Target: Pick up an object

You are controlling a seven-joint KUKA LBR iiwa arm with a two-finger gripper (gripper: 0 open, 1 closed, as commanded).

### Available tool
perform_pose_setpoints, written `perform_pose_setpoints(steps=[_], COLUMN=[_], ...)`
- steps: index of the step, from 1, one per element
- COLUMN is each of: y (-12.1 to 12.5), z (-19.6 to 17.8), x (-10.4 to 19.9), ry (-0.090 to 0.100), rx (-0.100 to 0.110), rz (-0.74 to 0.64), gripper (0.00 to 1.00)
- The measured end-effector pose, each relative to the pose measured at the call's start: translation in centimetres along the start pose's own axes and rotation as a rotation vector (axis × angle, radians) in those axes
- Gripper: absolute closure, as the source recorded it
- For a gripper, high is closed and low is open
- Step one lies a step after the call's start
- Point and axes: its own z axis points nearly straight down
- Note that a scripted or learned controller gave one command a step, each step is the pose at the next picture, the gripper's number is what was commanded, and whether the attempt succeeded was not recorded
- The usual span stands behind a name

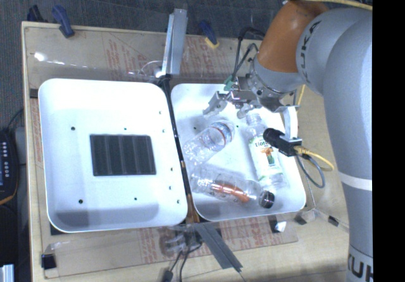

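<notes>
The right bin (190, 100) holds three clear plastic bottles. A crumpled one (207, 140) lies in the middle. One with a white and green label (264, 153) lies along the right side. One with an orange insert and a black cap (229, 190) lies near the front wall. My gripper (228, 107) hangs over the back part of this bin, just above the crumpled bottle and the neck of the labelled one. Its fingers (212, 105) are spread open, with nothing between them.
The left bin (57, 94) has a dark ribbed rectangle (123, 154) on its floor. A metal post (173, 43) rises between the bins at the back. Blue clamps (62, 20) grip the bench's far edge. A yellow cable (316, 159) loops at the right bin's side.
</notes>
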Motion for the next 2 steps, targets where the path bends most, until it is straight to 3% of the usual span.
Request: perform_pose_setpoints(steps=[1, 2], y=[-0.8, -7.2], z=[11.2, 11.0], x=[-6.2, -6.6], ry=[0.001, 0.002], rx=[0.001, -0.004], rz=[0.041, -0.059], gripper=[0.0, 0.0])
